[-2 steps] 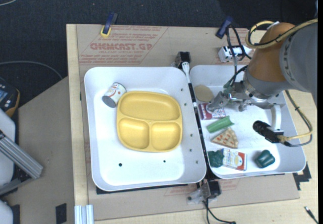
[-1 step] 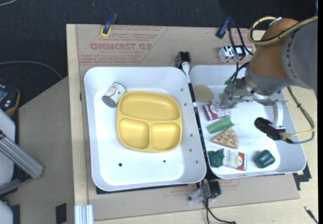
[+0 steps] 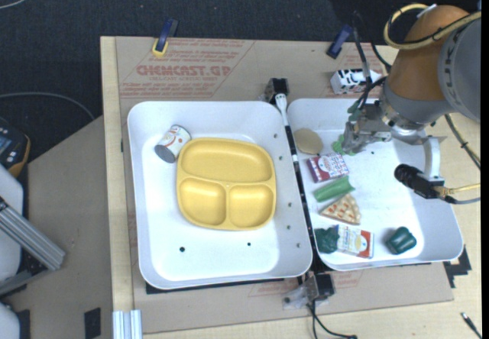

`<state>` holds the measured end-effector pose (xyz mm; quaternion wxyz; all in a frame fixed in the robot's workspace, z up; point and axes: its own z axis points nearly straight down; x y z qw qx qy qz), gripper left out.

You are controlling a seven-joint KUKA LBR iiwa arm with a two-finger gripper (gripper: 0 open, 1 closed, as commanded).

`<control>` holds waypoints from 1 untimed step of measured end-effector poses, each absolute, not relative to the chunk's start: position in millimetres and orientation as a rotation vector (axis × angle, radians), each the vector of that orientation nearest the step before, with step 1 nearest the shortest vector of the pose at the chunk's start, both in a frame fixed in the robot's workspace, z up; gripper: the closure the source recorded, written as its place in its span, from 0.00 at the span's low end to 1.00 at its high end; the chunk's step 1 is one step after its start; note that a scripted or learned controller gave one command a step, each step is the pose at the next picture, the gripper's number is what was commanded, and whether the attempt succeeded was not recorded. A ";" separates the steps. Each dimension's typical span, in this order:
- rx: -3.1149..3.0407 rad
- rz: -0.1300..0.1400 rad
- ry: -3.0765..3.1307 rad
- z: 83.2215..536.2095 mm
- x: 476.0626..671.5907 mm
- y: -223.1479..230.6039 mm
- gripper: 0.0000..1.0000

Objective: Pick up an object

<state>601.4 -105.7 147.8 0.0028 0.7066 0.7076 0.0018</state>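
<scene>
Your gripper (image 3: 353, 139) sits low over the far left part of the right bin (image 3: 435, 211); can't tell its opening from this angle. Just left of it: tan round piece (image 3: 308, 140). Directly below, nearly touching: maroon packet (image 3: 327, 168), then green stick (image 3: 332, 190), then pizza slice (image 3: 341, 210). Further below: red-white packet (image 3: 355, 240) with dark green piece (image 3: 326, 239) at its left. Down-right: green block (image 3: 401, 240). Well left, in the left bin (image 3: 145, 200): yellow divided tray (image 3: 226, 182) and small cup (image 3: 172, 143).
</scene>
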 end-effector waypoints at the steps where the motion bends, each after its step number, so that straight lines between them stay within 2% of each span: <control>1: 2.214 0.008 2.219 210.3 601.7 -99.3 1.00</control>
